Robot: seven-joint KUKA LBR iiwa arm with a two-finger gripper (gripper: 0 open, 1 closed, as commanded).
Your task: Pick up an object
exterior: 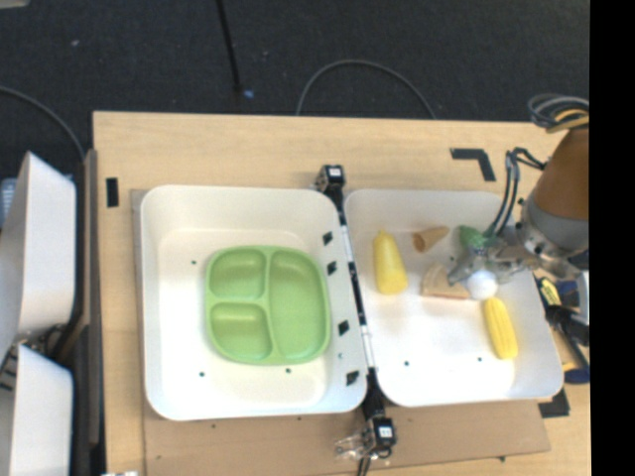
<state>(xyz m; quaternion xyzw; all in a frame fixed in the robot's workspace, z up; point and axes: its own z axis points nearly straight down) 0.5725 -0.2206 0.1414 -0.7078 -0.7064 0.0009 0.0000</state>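
Gripper (pixel 474 271) sits low in the right bin (pixel 437 380), reaching in from the right, toward the bin's right-centre. Fingers (pixel 462 266) point left; whether they stand wide or narrow cannot be told, as the metal parts blur together at this slant. Nothing is clearly seen between them.

Arm (pixel 561 191): grey body with orange band, entering at the right edge above the bin's far right corner. Cables loop beside it.

Right bin contents:
- white ball (pixel 481 285), touching or just under the gripper's tip; contact is uncertain.
- tan wedge (pixel 442 286), flat, just left of the ball, partly under the gripper.
- yellow corn cob (pixel 501 327), near side of the ball, lying at a slight tilt toward the bin's near right corner.
- larger yellow piece (pixel 389 263), left of centre, lying lengthwise far to near.
- small tan cone (pixel 431 238), toward the far wall, between the yellow piece and the gripper.
- green item (pixel 470 235), just on the far side of the gripper, partly hidden.

Left bin (pixel 169 385): green divided plate (pixel 268 303), three compartments, lying flat near the middle.

Both bins rest side by side on the wooden bench (pixel 218 147), joined along a centre seam with black clips.
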